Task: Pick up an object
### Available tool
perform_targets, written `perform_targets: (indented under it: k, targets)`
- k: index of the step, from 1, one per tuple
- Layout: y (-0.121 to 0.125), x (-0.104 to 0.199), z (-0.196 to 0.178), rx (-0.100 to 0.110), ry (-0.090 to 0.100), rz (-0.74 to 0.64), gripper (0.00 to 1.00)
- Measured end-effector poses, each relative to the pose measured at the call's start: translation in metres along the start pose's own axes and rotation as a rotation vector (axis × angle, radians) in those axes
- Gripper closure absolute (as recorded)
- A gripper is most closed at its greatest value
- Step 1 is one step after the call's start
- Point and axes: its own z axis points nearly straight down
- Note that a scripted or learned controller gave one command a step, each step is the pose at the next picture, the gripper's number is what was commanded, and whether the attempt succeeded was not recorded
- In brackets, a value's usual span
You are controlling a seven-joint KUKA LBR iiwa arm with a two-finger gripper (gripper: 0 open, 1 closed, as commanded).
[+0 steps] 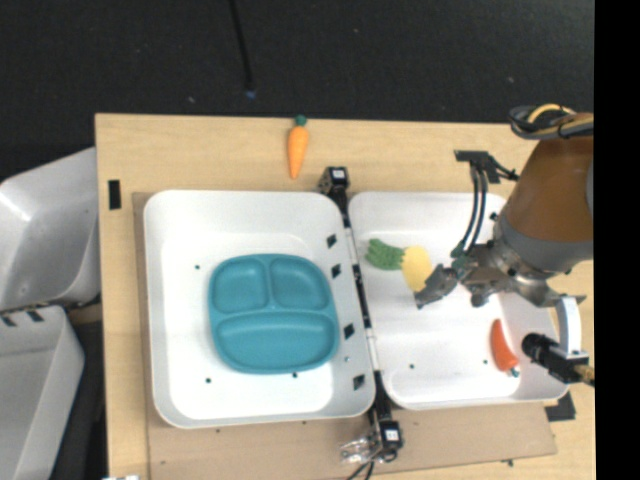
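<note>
On the bench: two white bins side by side, left bin (165,298) and right bin (440,383)
Left bin: holds a blue tray (272,312) with three sections, lying flat near its middle
Right bin: holds a yellow piece (416,265) with a green leafy piece (383,254) touching its left side, both in the far left part; a red piece (502,346) lies near the right wall
Carrot (297,146): orange, on the bare bench beyond the bins, outside both of them
Arm (548,203): comes from the right, above the right bin
Gripper (437,286): dark, low over the right bin, just beside the yellow piece on its near right side; whether it is spread or closed, I cannot tell; I see nothing held in it
</note>
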Motion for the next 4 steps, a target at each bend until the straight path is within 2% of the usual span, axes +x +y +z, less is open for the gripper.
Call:
perform_targets:
  k: [1, 3, 4]
  targets:
    - [0.003, 0.0, -0.006, -0.013, -0.002, -0.003, 0.0]
    - [-0.001, -0.016, 0.095, -0.009, -0.002, -0.001, 0.0]
    - [-0.001, -0.017, 0.112, -0.01, -0.002, 0.0, 0.0]
